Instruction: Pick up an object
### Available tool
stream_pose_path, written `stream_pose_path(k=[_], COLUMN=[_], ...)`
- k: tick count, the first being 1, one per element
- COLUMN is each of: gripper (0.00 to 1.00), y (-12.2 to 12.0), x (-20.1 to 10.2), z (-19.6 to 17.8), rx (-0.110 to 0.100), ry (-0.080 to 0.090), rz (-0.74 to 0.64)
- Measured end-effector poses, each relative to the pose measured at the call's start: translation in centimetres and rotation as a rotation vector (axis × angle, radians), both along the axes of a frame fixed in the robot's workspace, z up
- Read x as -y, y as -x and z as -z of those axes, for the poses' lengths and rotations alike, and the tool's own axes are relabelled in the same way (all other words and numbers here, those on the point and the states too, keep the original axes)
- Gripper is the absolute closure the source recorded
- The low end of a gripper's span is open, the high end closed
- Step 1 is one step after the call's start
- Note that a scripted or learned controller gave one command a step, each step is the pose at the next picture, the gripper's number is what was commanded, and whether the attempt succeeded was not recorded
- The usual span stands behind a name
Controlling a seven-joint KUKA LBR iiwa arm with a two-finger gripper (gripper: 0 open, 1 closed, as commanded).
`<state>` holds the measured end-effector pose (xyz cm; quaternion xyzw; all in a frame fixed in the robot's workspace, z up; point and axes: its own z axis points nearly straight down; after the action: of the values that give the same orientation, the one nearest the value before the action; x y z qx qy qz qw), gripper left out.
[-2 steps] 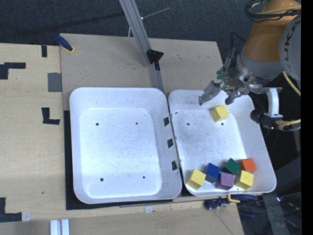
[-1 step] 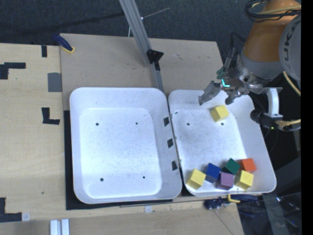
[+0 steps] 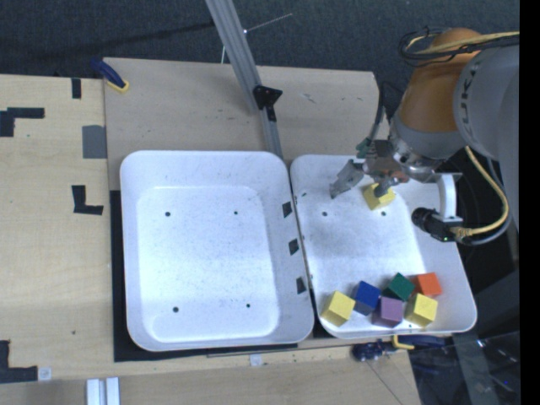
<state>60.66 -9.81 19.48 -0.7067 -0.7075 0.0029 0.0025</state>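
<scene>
My gripper (image 3: 358, 191) hangs over the far part of the right bin (image 3: 354, 243), with its fingers spread apart. One grey finger (image 3: 342, 180) points down and to the left. A small yellow block (image 3: 379, 197) lies right at the other finger, just right of the gap; I cannot tell whether they touch. At the bin's near edge lies a cluster of blocks: yellow (image 3: 339, 307), blue (image 3: 367, 296), purple (image 3: 391, 310), green (image 3: 400, 286), orange (image 3: 429, 284) and another yellow (image 3: 423, 310).
The left bin (image 3: 202, 251) lies beside the right one, with a raised rim between them. A slanted metal pole (image 3: 240, 45) crosses the bench behind the bins. The arm's cable (image 3: 472, 226) loops over the right bin's right edge.
</scene>
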Motion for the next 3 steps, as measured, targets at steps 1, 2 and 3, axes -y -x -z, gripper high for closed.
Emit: stream_pose_path(k=[1, 2, 3], gripper=[0.0, 0.0, 1.0], y=[-0.6, -0.5, -0.6], x=[-0.4, -0.4, -0.5], z=[6.1, 10.6, 9.4], rx=[0.0, 0.002, 0.005], ry=[0.0, 0.0, -0.001], rz=[-0.001, 0.0, -0.001])
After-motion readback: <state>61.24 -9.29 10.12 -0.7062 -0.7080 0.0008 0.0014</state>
